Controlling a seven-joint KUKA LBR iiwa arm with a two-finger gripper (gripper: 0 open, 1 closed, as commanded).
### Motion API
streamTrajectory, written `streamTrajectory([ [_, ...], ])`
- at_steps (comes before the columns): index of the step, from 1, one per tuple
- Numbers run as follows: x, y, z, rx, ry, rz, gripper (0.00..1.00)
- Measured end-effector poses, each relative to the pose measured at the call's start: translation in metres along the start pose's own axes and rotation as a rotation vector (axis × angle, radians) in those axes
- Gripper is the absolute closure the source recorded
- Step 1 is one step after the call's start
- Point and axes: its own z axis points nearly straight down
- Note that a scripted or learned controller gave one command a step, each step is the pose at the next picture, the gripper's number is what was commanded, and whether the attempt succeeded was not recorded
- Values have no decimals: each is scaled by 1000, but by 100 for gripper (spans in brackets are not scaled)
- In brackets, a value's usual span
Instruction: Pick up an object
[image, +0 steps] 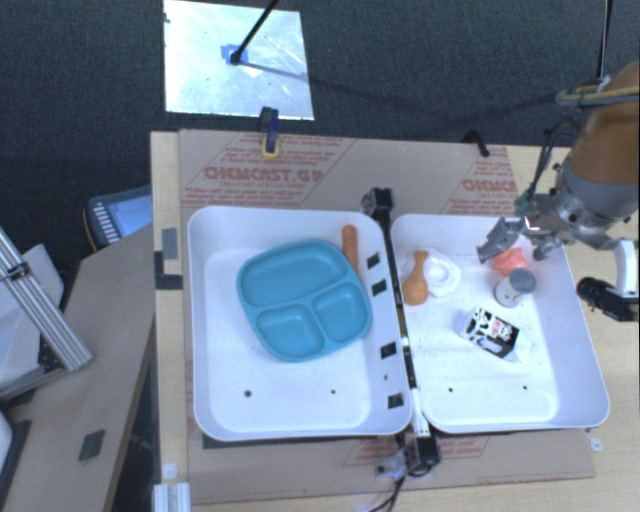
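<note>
Two white bins sat side by side on the worktop (165, 330), each keeping its load together for the arm. The left bin (215, 400) held a blue divided tray (303, 312) lying flat near the middle, with an orange carrot-like stick (350, 246) just past its far edge by the divider wall. The right bin (570, 400) held the likely pick targets: a tan gourd-shaped toy (416, 281) touching a white rounded piece (443, 275), a coral-pink object (512, 259), a small grey cylinder (515, 289) just beside it, and a black-and-white packet (491, 333) lying flat nearer the front. The claw (497, 248) hung at the far right part of that bin, right next to the pink object and above the grey cylinder, so that cluster looked like the aim; whether it was released or clenched could not be told, and nothing showed between its fingers, so no grasp was counted. Objects were spread apart enough for single picks, apart from the gourd and white piece. Readable writing: red "CHEMCAST GP" printed on the brown sheet (290, 165) under the bins, repeated partly at the right. Packet print was too small to read. A yellow clamp (270, 143) pinned that sheet at the far edge.
</note>
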Motion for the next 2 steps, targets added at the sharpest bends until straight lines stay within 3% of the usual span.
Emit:
streamTrajectory([
  [2,4,3,108,-2,0,-3,0],
])
